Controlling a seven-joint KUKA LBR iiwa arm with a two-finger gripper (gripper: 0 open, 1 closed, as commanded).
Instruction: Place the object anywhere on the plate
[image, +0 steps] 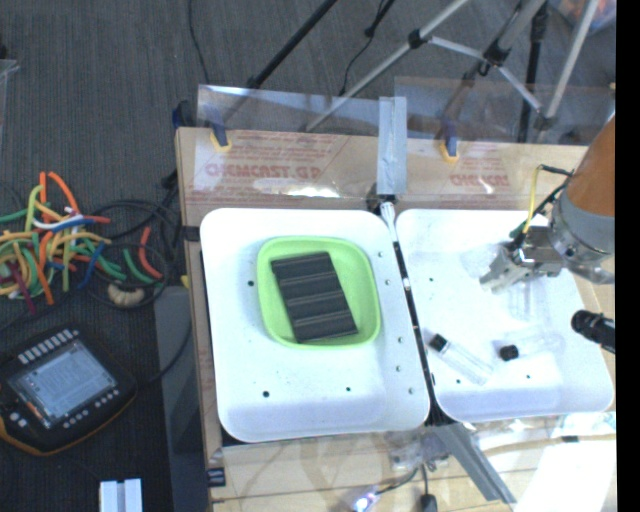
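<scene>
One metal two-finger gripper hangs over the right white bin, fingers spread, holding nothing. Below it lie two clear plastic tubes with black caps. Far to its left, a ribbed dark rectangular block rests on the green square plate.

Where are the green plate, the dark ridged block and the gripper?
green plate (268, 300): camera view, bare left rim.
dark ridged block (315, 297): camera view, middle of its top face.
gripper (508, 272): camera view, between its fingertips, over the right bin.

the grey arm reaches in from the right, its pincer angled down-left, fingers apart.
</scene>
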